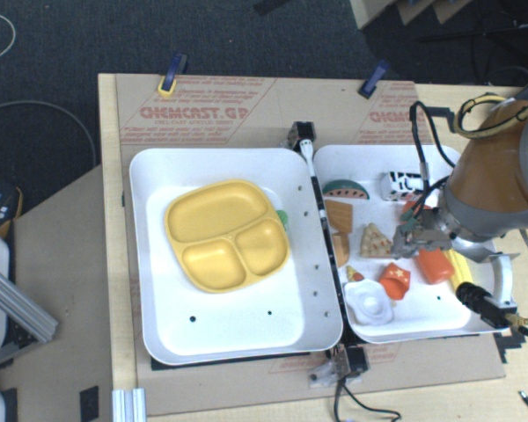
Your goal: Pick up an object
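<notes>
The tool point(408, 236) hangs low inside the right bin point(440, 325), at the end of the grey arm with its orange band point(497, 170) reaching in from the right. Whether it is released or clenched cannot be told: its dark tip blurs into the clutter beneath it.

Taking the tool as the landmark, a tan wedge-shaped piece point(375, 241) lies just to its left, touching or nearly so. An orange block point(434, 266) sits just below and right of the tool, and a red-orange piece point(394, 280) lies just below it. A white cup-like item point(370, 303) rests further down and left of the tool, near the bin's front wall. A brown flat slab point(339, 215) lies left of it, by the wall between the bins, and a watermelon slice toy point(347, 189) sits up and left.

Well to the left of the tool, a yellow divided plate point(226, 234) lies in the left bin point(238, 341).
</notes>
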You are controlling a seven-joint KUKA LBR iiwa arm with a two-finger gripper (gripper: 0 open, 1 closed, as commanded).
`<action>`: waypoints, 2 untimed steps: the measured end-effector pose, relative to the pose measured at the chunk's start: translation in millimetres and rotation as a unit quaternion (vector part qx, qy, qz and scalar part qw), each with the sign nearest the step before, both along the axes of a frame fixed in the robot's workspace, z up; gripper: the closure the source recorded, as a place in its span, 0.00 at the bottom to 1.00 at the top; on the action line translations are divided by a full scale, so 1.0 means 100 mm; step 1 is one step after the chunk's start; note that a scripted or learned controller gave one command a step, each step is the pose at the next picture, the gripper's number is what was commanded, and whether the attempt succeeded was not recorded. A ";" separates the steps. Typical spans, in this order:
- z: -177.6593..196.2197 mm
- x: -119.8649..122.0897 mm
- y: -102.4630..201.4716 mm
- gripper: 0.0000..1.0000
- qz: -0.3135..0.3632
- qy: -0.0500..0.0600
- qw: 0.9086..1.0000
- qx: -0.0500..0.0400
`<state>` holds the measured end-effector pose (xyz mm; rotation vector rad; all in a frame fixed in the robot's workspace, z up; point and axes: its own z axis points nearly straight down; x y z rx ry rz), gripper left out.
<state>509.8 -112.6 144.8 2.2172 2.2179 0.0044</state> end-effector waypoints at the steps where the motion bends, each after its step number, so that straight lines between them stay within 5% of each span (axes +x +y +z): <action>1: 0.43 0.00 -0.02 1.00 0.000 0.000 1.000 0.000; 2: 0.81 0.01 -0.02 1.00 0.000 0.001 1.000 0.000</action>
